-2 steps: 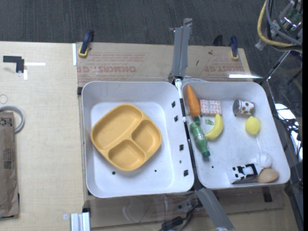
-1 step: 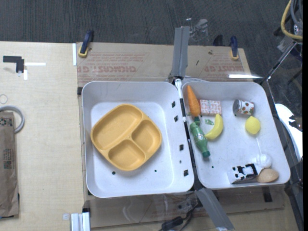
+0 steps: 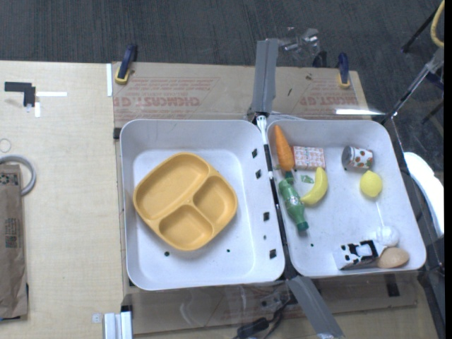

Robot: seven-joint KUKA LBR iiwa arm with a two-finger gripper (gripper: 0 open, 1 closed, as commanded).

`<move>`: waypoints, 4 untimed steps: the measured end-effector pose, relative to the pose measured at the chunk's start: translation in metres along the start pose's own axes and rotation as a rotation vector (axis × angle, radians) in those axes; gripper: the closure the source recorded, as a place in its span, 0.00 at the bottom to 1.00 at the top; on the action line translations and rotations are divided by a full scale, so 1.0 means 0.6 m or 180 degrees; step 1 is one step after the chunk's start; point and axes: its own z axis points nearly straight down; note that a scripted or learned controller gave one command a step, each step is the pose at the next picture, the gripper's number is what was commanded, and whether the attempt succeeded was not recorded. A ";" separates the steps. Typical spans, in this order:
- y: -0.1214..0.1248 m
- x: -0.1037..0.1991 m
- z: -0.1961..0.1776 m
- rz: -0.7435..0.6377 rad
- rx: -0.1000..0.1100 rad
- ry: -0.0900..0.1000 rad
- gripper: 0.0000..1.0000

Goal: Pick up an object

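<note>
Bench seen from above at a slant, with two shallow white bins side by side. No object is seen lifted, so the task is judged to be at its start: a target must be chosen and approached. How far the gripper is open, and whether anything is held, cannot be told. The candidates are gathered in the right bin (image 3: 406, 189). A carrot (image 3: 283, 149) lies along its left wall, with a green bottle (image 3: 293, 203) just below it and a banana (image 3: 317, 187) and a pink-and-white box (image 3: 308, 157) crowded beside them. A lemon (image 3: 371, 183) lies apart near the right wall and is judged the easiest pick, since it has clear space around it. A small spotted cup (image 3: 357, 158) lies above it; a black-and-white item (image 3: 358, 253) and a tan egg-shaped object (image 3: 393, 258) sit in the near right corner. A yellow divided plate (image 3: 185, 200) lies in the left bin (image 3: 131, 189). A brown paper bag (image 3: 10, 239) rests at the bench's left edge.
</note>
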 end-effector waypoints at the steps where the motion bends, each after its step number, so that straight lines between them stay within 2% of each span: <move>1: 0.002 0.000 -0.015 -0.0008 0.0003 -0.0010 1.00; 4: 0.010 -0.002 -0.057 -0.0028 0.0020 -0.0033 1.00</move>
